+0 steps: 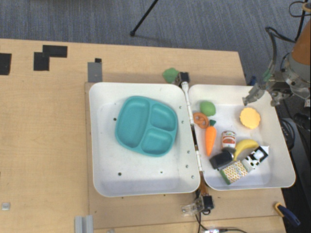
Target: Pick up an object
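Grey carpet lay beyond the bench [43, 144]. Its left bin [99, 178] held a teal plate [146, 125] with bare floor around it. At the right bin [284, 176], the gripper [265, 93] hung open over the far rim, holding nothing, just beside a yellow disc [250, 118]. Nearby, a carrot [210, 140] lay lengthwise, tip toward the near edge, among crowded items.

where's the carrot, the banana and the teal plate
carrot [210, 140], camera view, middle of its orange body
banana [245, 147], camera view, middle of its yellow curve
teal plate [132, 120], camera view, floor of its large left compartment
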Tool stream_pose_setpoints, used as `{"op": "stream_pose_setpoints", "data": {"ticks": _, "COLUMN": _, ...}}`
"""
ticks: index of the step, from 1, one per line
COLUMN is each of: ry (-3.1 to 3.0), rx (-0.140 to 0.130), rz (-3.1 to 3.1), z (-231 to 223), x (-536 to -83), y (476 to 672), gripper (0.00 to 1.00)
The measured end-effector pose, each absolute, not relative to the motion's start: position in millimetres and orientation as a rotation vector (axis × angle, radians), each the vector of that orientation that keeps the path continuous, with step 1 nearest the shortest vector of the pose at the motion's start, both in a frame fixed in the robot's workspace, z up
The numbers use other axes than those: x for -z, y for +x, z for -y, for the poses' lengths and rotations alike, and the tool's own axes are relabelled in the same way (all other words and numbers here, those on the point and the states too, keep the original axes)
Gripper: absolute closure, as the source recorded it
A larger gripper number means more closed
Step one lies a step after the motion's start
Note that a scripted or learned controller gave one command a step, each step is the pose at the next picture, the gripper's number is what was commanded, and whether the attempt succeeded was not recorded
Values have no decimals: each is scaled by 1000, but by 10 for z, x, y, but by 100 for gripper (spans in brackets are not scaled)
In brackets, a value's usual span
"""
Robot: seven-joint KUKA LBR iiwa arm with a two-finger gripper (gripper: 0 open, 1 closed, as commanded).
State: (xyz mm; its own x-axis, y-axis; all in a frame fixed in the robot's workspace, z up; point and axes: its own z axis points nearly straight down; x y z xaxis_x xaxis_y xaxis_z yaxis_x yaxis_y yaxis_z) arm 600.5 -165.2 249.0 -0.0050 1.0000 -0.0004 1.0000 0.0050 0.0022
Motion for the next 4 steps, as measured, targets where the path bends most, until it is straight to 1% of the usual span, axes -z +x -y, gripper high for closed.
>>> {"op": "stream_pose_setpoints", "data": {"ticks": 1, "ry": 2220, "rx": 1, "rz": -2227, "z": 1183, "x": -1115, "y": 5588, "gripper": 0}}
{"op": "stream_pose_setpoints", "data": {"ticks": 2, "ry": 2216, "rx": -7, "rz": -2217, "z": 1061, "x": -874, "y": 5479, "gripper": 0}}
{"op": "stream_pose_setpoints", "data": {"ticks": 3, "ry": 2213, "rx": -13, "rz": -2214, "z": 1055, "x": -990, "y": 5501, "gripper": 100}}
{"op": "stream_pose_setpoints", "data": {"ticks": 4, "ry": 2216, "rx": -4, "rz": -2224, "z": 728, "x": -1848, "y": 4875, "gripper": 100}}
